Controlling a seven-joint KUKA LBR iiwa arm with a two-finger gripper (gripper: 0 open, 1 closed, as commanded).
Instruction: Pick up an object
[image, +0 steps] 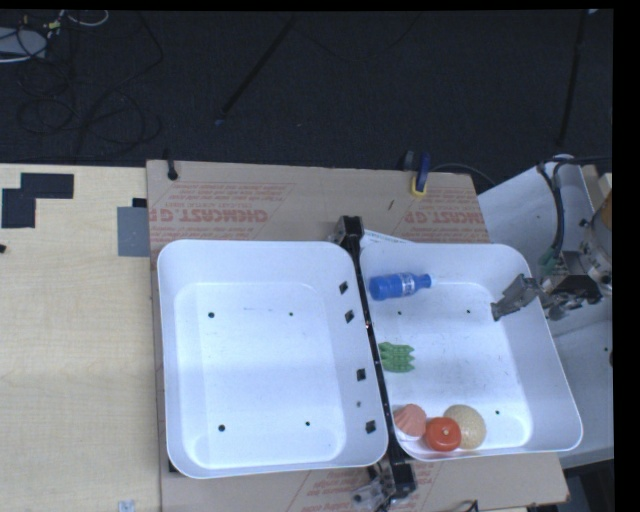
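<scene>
Objects sit in the right bin (540, 350): I see a blue bottle (399, 286) near its far left corner, a green piece (396, 357) by its left wall, and a red-capped cluster (440, 428) along its near wall. My gripper (517, 298) hovers at its right rim, holding nothing; whether its claw is spread I cannot tell.

Both white bins, the left bin (190, 300) and the right bin (545, 390), look like smooth plastic with a soft sheen. They sit on a matt brown cardboard sheet (250, 205) printed in red, over a pale wood-grain tabletop (70, 350). The blue bottle (399, 286) looks like glossy plastic
</scene>
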